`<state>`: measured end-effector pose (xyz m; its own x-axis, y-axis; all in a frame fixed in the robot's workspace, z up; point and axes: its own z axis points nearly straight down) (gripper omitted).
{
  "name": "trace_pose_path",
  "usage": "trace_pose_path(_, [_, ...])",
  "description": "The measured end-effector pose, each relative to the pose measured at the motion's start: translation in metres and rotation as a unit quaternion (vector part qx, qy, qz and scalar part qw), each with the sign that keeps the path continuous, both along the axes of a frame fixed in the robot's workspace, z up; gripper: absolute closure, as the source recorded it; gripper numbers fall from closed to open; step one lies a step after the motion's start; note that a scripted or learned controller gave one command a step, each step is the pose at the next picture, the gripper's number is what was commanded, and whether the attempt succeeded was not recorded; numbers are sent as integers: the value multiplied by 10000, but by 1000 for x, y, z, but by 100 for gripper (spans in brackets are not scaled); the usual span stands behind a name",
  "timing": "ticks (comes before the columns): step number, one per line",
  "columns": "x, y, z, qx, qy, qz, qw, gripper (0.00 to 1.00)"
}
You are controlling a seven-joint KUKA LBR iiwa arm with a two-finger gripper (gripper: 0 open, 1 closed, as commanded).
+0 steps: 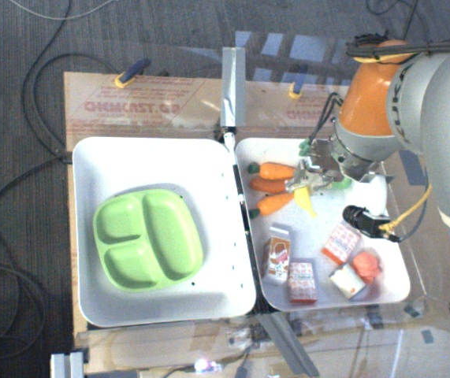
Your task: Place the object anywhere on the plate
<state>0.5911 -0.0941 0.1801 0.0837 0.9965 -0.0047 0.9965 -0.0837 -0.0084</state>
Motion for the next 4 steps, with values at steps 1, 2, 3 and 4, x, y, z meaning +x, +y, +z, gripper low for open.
trace_pose_path(1, [-21, 60, 58, 22, 0, 494, 9988, 100])
trace_pose_path(2, [-11, 125, -1, 37, 7, 1773, 9842, 100])
trace_pose_path(3, [-32, 197, 0, 40, 3, 2662, 9639, 100])
trace_pose_path(4, [-47, 237, 13, 38, -1, 3424, 9395, 100])
